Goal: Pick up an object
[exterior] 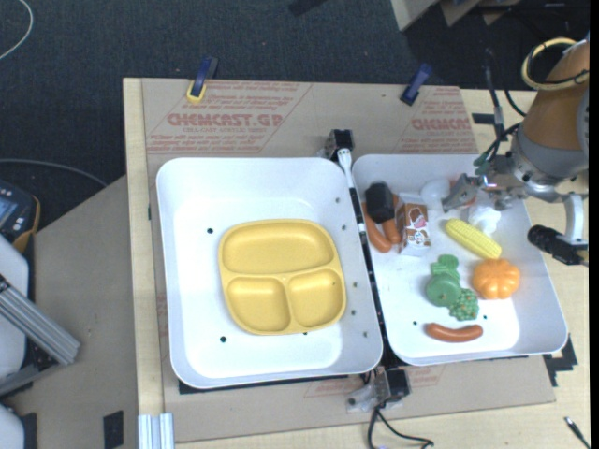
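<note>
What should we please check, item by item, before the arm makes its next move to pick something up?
1. Toys within the right bin: ok.
2. End effector over that bin's far side: ok.
3. Anything held: cannot tell.
4. Corn lying free, apart from its neighbours: ok.
5. Broccoli clear of the pumpkin: not ok, close beside it.
6. Yellow tray in the left bin, out of the way: ok.

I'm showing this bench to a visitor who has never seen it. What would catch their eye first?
Likely the yellow divided plate, sitting alone in the middle of the left bin. Next, the bright toy foods in the right bin: a corn cob, an orange pumpkin and green broccoli, with the gripper above that bin's far side.
</note>
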Motion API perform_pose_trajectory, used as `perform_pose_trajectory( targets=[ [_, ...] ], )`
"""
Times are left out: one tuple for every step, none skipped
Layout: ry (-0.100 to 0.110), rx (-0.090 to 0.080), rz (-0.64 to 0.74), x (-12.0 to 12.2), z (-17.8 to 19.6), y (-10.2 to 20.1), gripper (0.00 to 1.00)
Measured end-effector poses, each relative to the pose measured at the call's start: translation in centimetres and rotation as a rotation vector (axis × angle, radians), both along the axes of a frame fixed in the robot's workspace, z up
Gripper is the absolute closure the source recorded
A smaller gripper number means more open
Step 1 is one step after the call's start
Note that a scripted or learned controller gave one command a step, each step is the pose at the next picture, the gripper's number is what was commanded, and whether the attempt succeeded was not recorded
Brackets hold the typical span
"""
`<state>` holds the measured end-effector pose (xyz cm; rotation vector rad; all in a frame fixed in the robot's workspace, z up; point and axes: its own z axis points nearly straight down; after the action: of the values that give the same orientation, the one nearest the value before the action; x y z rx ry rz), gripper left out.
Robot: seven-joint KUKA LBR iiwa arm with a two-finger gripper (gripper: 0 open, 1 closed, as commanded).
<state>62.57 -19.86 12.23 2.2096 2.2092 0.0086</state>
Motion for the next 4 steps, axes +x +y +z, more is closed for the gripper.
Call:
perform_pose_trajectory(
  targets=[
    [0.019, 0.009, 0.002, 0.0, -3.9, 0.1, 0.00],
    [0.014, 0.007, 0.002, 0.1, -2.6, 0.0, 1.00],
    [0.010, 0.006, 0.002, 0.3, 1.9, 0.5, 1.00],
    [0.008, 0.004, 0.001, 0.4, 8.1, -0.2, 1.00]
  ],
)
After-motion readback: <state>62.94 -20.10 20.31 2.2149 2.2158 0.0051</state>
